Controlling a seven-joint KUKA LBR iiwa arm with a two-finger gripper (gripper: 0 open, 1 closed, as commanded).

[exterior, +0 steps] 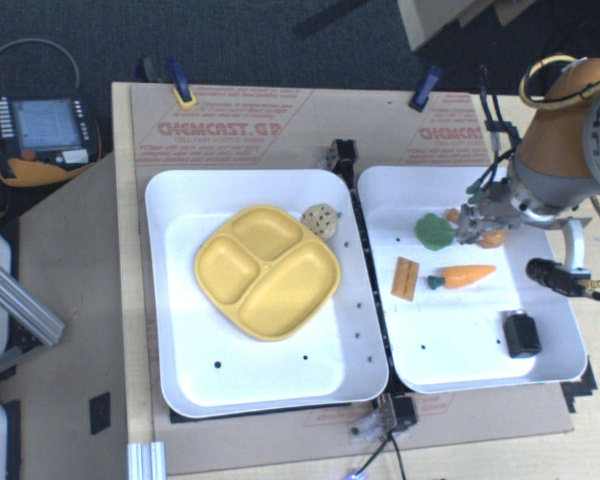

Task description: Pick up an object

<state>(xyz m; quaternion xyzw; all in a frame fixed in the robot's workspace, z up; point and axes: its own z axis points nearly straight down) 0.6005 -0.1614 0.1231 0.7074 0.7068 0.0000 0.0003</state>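
the tool (477,224) sits just right of the green broccoli piece (435,231), grip state unclear; cardboard (280,118) reads "chemcast".

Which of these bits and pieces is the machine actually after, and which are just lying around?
Likely part of the job (right bin, near the gripper):
green piece
carrot
tan block
black block

Just lying about:
yellow divided plate in the left bin
cookie beside it
handheld controller off the bench

A single fixed camera looks down at a slant from above, seemingly mid-distance, framing the whole tabletop (280,118) and both white bins (165,268).
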